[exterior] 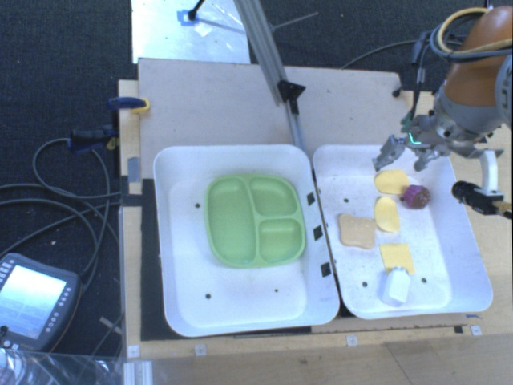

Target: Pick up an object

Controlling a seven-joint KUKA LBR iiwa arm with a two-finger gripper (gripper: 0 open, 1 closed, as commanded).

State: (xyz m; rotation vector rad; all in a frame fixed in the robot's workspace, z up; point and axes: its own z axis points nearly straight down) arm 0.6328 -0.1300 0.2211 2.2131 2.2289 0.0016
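My gripper (403, 158) hangs over the far part of the right bin (465, 251), open, with nothing between its fingers. Just below it lies a yellow oval piece (391, 182), and a small purple lump (415, 196) sits to its right. Nearer the front are a second yellow piece (387, 213), a tan toast slice (357, 231), a yellow square slab (397, 257) and a small white bottle (396, 286).
The left bin (180, 287) holds a green divided plate (256, 219). A grey pole (264, 42) slants down to the gap between the bins. A pendant (32, 299) and cables lie on the floor at left.
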